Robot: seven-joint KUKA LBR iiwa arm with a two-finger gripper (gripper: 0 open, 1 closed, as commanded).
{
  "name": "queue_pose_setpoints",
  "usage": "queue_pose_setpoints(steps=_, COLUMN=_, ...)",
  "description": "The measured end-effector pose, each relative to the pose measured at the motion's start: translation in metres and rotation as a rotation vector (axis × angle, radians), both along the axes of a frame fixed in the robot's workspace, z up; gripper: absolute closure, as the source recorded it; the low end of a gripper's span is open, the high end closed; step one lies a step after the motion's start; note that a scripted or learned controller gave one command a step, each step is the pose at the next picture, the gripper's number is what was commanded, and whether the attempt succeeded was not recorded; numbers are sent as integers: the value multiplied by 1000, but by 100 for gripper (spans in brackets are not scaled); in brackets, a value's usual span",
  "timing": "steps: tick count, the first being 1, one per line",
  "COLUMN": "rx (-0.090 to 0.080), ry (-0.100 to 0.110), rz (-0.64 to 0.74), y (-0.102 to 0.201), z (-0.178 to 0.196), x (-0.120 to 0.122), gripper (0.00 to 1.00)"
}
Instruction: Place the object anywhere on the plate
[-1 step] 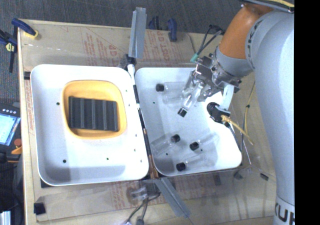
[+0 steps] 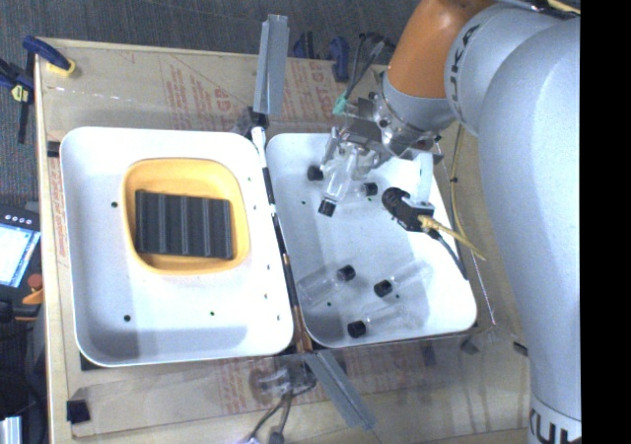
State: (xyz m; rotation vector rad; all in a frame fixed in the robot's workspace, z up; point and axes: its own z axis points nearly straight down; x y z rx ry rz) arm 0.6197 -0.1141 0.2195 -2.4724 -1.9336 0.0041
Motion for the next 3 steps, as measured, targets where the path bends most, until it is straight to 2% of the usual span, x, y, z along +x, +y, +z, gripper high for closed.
queue_pose_setpoints(steps=1, rx=1, ry=3, rz=280, y=70, z=-4, x=9, gripper=100)
queue_pose_setpoints(steps=2, rx=1, ry=0, rz=444, y=116, z=-28, x=-1, gripper=100)
queue_pose_setpoints(steps=3, rx=1, ry=0, rz=443, y=115, z=-28, x=-1, gripper=0)
